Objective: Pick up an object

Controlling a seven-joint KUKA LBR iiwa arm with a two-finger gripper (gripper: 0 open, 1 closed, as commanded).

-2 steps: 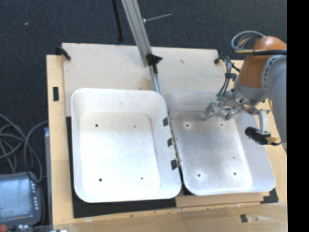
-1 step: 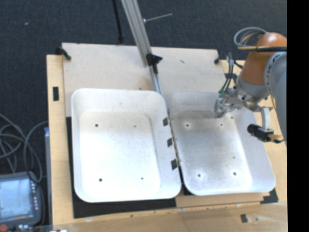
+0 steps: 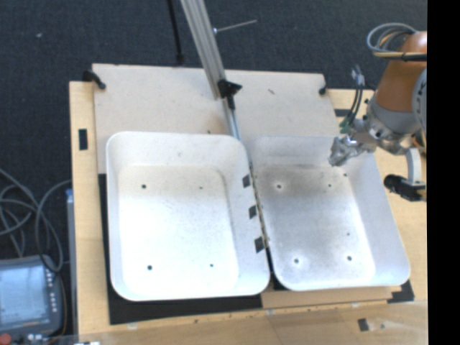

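Note:
My gripper (image 3: 339,154) hangs over the far right corner of the right bin (image 3: 374,192), reaching in from the right on the grey arm with its orange band (image 3: 397,85). The fingers point down and left toward the bin floor. I see nothing between them, and no loose object lies on the floor of either bin.
The left bin (image 3: 122,192) sits beside the right one, joined by dark clips (image 3: 253,211) along the middle. A slanted metal pole (image 3: 208,49) rises behind the bins. A monitor (image 3: 25,300) and cables lie at the lower left, off the bench.

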